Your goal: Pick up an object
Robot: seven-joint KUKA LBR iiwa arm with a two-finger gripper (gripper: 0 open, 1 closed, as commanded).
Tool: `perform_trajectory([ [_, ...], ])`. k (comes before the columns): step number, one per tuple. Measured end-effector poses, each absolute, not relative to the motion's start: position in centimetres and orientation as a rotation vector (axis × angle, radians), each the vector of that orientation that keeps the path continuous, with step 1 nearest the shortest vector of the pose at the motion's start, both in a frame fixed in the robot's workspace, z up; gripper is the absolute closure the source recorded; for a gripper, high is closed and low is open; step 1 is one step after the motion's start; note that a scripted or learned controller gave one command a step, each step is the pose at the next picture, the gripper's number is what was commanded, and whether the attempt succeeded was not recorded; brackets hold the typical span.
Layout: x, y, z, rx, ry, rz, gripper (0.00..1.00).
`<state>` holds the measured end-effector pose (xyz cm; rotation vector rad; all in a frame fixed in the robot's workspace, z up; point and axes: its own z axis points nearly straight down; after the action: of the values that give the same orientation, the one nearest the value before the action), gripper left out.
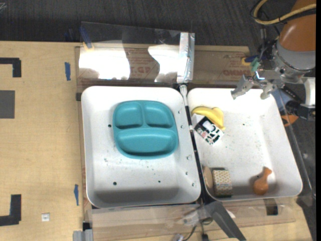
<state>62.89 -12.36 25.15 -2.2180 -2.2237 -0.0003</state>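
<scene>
My gripper (252, 90) hangs over the far edge of the right bin (251, 134), open, its two fingers spread apart with nothing between them. In that bin a yellow banana (210, 114) lies at the far left, touching a small black-and-white patterned object (208, 131) just in front of it. A tan rectangular block (221, 181) rests at the near left corner. An orange pear-shaped toy (262, 181) lies at the near right. All these objects sit well apart from the gripper.
The left bin (100, 174) holds a teal divided plate (145, 128). A clear plastic sheet with a taped edge (185, 56) stands behind the bins. Yellow cables (271, 6) loop near the arm at top right.
</scene>
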Motion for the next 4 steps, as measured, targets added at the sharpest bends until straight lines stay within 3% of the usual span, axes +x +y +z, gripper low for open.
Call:
perform_trajectory([
  [1,62.6,-12.0,10.5,-2.110,-2.336,-0.006,0.00],
  [2,66.5,-10.9,8.6,-2.051,-2.371,0.010,0.00],
  [3,66.3,-11.2,9.5,-2.048,-2.365,0.025,1.00],
  [4,66.7,-14.1,13.1,-2.074,-2.363,0.001,1.00],
])
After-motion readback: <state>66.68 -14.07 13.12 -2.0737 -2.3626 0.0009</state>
